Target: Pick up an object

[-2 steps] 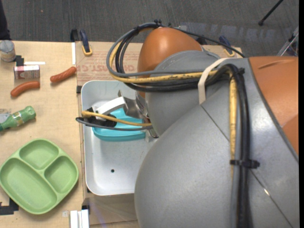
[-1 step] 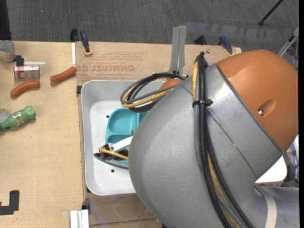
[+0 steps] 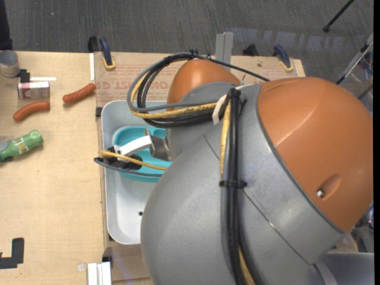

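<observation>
A turquoise bowl-like object [image 3: 127,139] lies in the upper part of the white bin [image 3: 116,212]. My gripper [image 3: 158,148] reaches down into this bin, right beside or over the turquoise object's right half. The big grey and orange arm [image 3: 255,183] covers most of the bin and hides the gripper's lower end. Whether anything sits in the gripper cannot be made out.
On the wooden bench left of the bin lie two red sausage-shaped pieces [image 3: 78,94] [image 3: 31,110], a green bottle-like item [image 3: 21,145], a small can [image 3: 33,89] and a grey cylinder [image 3: 8,63]. Blue clamps [image 3: 106,53] hold cardboard at the back.
</observation>
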Available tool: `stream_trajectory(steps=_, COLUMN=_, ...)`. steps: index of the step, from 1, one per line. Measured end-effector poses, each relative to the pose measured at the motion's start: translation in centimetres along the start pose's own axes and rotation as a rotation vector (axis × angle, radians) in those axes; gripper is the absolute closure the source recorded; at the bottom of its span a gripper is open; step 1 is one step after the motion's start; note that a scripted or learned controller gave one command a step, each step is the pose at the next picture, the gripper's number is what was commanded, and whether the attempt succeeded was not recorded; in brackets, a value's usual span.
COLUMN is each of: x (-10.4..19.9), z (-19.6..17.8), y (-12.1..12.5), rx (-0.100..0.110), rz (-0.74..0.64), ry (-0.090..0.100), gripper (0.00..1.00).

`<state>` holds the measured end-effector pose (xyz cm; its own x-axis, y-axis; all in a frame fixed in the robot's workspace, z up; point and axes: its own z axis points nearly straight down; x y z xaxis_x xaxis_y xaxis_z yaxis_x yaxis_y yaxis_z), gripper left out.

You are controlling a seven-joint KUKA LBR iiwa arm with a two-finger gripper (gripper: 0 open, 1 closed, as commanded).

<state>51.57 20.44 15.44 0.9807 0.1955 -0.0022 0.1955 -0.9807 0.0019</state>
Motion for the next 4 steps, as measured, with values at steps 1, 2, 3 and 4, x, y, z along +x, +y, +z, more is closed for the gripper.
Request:
stream_trajectory(steps=1, x=-3.5, z=6.4, y=-0.4, rx=-0.008, rz=-0.356, ry=-0.006, gripper=1.0)
stream_trajectory(steps=2, x=-3.5, z=-4.6, y=-2.1, rx=-0.002, rz=-0.164, ry=-0.005, gripper=1.0)
stream_trajectory(steps=3, x=-3.3, z=-2.7, y=-2.9, rx=-0.001, rz=0.002, ry=-0.002, gripper=1.0)
stream_trajectory(steps=4, x=-3.3, z=-3.1, y=-2.9, rx=-0.001, rz=0.002, ry=-0.002, gripper=1.0)
